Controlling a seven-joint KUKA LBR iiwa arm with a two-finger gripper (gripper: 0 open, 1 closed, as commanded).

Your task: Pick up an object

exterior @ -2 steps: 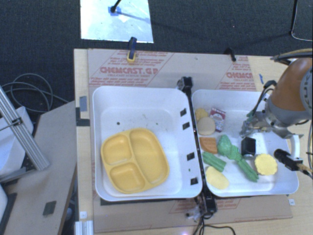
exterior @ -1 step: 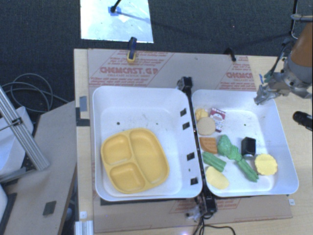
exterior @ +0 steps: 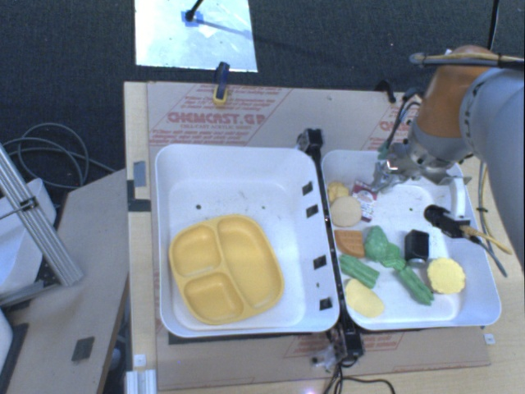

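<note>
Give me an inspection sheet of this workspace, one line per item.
Surface: bench bearing two white bins, left bin and right bin.
Job's things: right bin holds toy foods: green pieces, yellow round piece, pale round piece, yellow lump, black block.
Clutter: yellow divided tray in left bin.
Hand: hand low over right bin's far side, beside a red-and-white packet; grip unclear.
Cables: dark cables on the floor at left; wires along the arm.
Surroundings: shiny sheet beyond the bench.
</note>
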